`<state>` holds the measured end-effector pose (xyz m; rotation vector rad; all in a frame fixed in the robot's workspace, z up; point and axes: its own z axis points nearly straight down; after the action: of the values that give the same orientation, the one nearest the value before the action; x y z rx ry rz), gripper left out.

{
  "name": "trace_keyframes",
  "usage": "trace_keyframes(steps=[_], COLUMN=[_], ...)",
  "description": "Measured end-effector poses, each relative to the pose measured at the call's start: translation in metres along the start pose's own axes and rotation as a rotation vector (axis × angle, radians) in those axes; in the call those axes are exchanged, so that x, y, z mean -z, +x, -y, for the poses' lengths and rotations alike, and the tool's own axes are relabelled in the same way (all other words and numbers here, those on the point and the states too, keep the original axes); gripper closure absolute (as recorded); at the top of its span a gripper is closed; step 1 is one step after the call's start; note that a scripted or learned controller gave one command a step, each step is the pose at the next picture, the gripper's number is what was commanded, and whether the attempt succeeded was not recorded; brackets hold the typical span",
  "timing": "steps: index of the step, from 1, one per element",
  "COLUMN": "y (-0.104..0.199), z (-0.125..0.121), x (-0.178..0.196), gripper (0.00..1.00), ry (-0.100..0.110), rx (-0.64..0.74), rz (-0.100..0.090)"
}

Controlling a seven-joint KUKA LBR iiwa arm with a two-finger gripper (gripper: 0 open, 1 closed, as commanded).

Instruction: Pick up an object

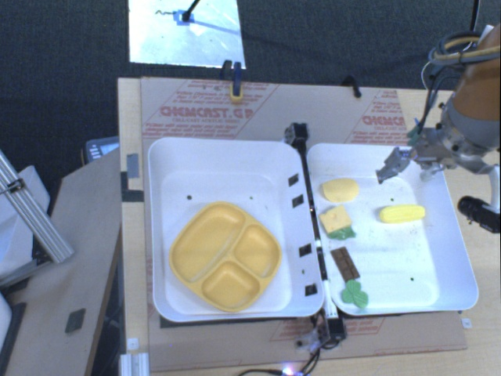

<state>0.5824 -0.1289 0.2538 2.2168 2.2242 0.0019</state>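
Note:
The right bin (438, 288) holds several small toy foods. A pale yellow oval piece (340, 189) lies near its left wall, with a yellow wedge on a green leaf (337, 221) just below it. A yellow corn cob (402, 213) lies further right. A brown bar (344, 263) and a green leafy piece (355, 294) sit near the front left corner. My gripper (410, 168) hangs over the bin's back edge, above the corn and to the right of the oval piece. It is open, with nothing between its fingers.
The left bin (188, 163) holds a yellow divided tray (225, 254). A black-clipped divider (309, 210) runs between the two bins. Cardboard lines the bench beneath them. A metal rail (31, 210) stands at the far left.

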Motion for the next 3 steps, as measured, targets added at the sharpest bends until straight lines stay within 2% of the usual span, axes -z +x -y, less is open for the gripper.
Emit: trace_keyframes(steps=[1,2,3], y=[0.0,0.023,0.021], z=[-0.001,0.042,0.038], x=[0.011,-0.125,-0.117], gripper=[1.0,1.0,0.0], ry=[-0.003,0.015,0.001], rx=[0.003,-0.001,-0.002], rz=[0.0,-0.004,0.0])
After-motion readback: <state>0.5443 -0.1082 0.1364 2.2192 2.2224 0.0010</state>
